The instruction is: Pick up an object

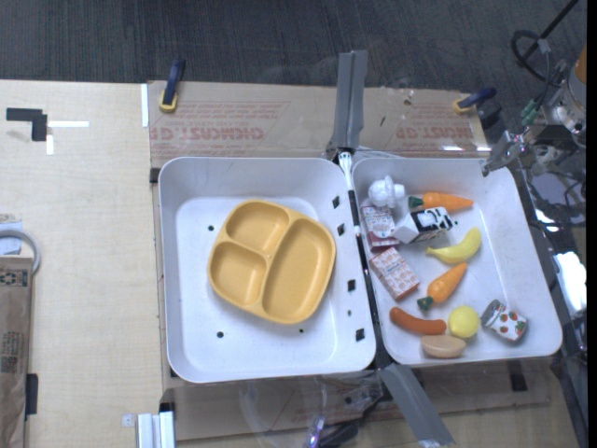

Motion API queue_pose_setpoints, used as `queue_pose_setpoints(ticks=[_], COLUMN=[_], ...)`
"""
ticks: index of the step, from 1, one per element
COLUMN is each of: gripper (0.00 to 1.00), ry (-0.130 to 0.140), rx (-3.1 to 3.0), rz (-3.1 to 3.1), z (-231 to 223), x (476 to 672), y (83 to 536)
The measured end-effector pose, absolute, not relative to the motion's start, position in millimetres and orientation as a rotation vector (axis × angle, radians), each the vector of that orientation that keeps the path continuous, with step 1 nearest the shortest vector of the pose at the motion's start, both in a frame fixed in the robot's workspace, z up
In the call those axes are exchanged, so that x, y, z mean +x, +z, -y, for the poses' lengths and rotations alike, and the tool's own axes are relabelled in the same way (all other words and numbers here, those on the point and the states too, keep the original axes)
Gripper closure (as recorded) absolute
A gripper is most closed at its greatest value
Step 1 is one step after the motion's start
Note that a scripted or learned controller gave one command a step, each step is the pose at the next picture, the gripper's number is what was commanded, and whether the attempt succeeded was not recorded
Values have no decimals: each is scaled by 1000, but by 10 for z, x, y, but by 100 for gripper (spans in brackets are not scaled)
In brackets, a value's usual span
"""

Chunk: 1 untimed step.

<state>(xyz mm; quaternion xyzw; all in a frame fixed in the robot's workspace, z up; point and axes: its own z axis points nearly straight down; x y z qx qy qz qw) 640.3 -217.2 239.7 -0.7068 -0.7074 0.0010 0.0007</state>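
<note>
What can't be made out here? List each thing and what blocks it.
- Two-finger gripper, camera view: small and lost among dark cables at the right edge; finger state unreadable.
- Grey arm: cut off by the right edge.
- Black-and-white carton in the right white bin: print too small to read.
- Brown paper bag: cut off by the left edge.

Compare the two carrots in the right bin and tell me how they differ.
The upper carrot lies almost level, near the bin's far side, beside the black-and-white carton. The lower carrot lies on a slant, below the banana, toward the bin's middle. The upper carrot looks longer and slimmer; the lower one looks shorter and stubbier. The upper one's green end points left, the lower one's down-left. Both are orange toy carrots in the right bin.
</note>
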Motion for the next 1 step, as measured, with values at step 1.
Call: queue_pose_setpoints(ticks=[1], gripper=[0], ry=[0], rx=[-1930], rz=[2475], z=[2200], x=[6591], y=[1150])
